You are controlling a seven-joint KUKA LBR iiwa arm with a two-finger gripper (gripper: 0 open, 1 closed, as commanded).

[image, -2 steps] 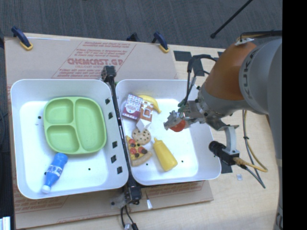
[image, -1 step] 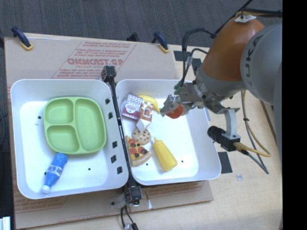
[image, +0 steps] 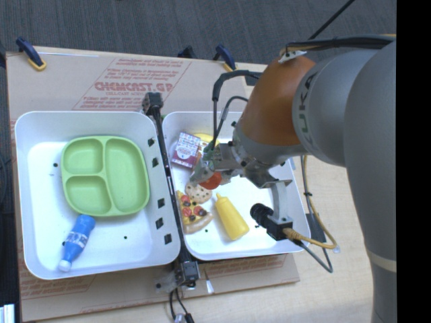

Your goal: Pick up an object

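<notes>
1. The grey arm [image: 337, 106] with its orange band reached in from the right and covered much of the right bin [image: 269, 247].
2. The left bin [image: 30, 200] held a green divided plate [image: 106, 175] and, near its front corner, a blue bottle [image: 76, 241] lying on its side.
3. The gripper [image: 205, 175] hung low over the right bin's clutter; whether its jaws were spread or pinching could not be told.
4. A yellow mustard bottle [image: 231, 218] lay just right of a pizza slice [image: 193, 215].
5. A purple packet [image: 186, 149] lay behind; a red item [image: 212, 181] at the fingertips was partly hidden.
</notes>
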